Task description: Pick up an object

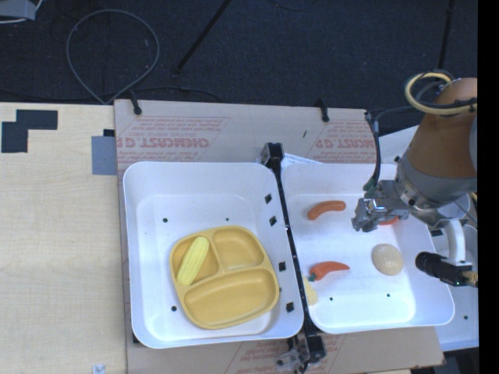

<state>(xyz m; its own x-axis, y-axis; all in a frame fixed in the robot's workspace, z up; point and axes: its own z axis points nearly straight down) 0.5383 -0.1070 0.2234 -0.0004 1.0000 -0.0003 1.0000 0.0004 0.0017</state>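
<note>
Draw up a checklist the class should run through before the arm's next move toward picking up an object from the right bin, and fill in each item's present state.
1. Gripper sits over the right bin: ok.
2. Something held between the jaws: cannot tell.
3. Sausage lies apart from other items, left of the gripper: ok.
4. Carrot clear of the divider: not ok, it lies close beside it.
5. Pale round object reachable, just below the gripper: ok.
6. Yellow tray with corn out of the way in the left bin: ok.
</note>
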